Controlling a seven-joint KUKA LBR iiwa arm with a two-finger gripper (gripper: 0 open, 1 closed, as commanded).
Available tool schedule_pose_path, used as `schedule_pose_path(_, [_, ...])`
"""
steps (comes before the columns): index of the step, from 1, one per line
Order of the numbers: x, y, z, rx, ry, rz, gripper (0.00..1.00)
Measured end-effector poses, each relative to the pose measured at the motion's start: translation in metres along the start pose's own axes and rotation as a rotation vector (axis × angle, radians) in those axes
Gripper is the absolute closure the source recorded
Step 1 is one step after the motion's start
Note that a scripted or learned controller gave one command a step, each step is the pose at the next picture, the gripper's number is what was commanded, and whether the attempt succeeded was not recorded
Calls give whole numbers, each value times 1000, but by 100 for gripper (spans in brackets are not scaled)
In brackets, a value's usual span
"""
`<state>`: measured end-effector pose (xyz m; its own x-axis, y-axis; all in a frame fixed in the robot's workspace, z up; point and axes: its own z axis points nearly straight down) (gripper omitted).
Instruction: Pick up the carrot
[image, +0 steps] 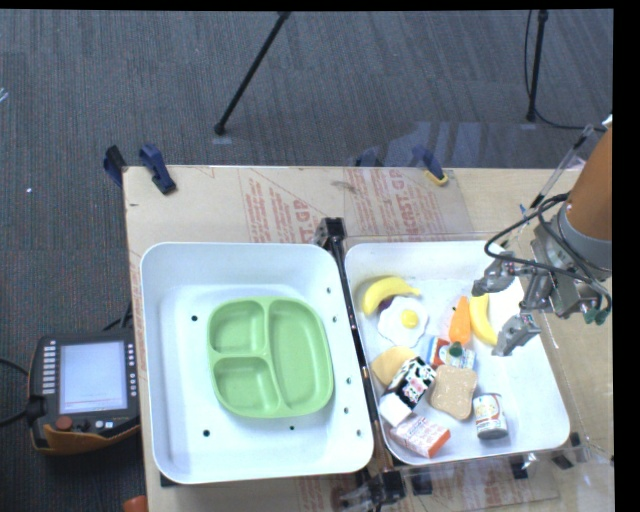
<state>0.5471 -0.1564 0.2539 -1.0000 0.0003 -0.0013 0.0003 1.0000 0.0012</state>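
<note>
The carrot (460, 322) is a short orange piece lying in the right bin (545, 385), near its middle. Directly right of it lies a yellow banana (481, 318). My gripper (499, 311) hangs over the bin's right side, just right of the carrot and partly above that banana. Its fingers stand open, one (487, 282) toward the back and one (509, 338) toward the front, with nothing held between them. The grey arm with its orange band comes in from the right edge.
Around the carrot lie a second banana (388, 292), a fried egg (403, 322), a bread slice (453, 392), a small can (489, 415), a cow-print carton (412, 380) and a pink box (420, 435). The left bin (170, 300) holds a green divided plate (270, 357).
</note>
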Motion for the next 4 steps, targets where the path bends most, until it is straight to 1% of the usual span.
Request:
schedule_pose_path(1, [-36, -35, 125, -2, 11, 186, 0])
schedule_pose_path(2, [-71, -31, 159, 2, -6, 368, 0])
schedule_pose_path(3, [-74, -28, 146, 0, -10, 361, 100])
schedule_pose_path(4, [-44, -52, 156, 1, -24, -198, 100])
